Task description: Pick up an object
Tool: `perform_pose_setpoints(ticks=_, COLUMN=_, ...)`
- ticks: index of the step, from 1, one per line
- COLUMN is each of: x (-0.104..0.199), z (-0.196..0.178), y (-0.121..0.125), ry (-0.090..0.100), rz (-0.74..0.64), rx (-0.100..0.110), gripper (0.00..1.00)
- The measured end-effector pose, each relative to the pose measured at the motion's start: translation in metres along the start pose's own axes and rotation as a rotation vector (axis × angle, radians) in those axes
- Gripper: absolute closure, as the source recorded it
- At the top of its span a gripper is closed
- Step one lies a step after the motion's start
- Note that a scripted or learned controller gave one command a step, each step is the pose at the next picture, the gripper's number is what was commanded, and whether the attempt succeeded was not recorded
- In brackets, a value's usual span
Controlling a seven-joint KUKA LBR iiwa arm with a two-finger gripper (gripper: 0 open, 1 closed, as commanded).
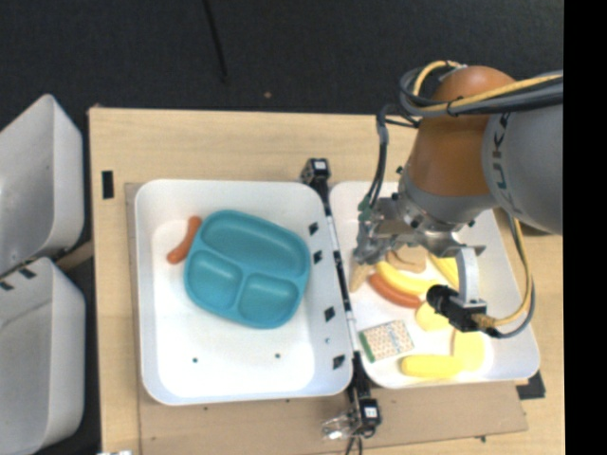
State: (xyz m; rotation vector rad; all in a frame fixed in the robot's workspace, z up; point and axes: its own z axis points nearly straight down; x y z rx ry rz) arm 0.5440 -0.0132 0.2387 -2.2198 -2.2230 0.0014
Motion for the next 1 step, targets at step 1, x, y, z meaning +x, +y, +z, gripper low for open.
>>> perform_pose_setpoints(ticks=1, x=-0.0131, z=-0.0088, y=0.0099, ry=0.0, rz=0.003, rx=-0.002, gripper=1.0)
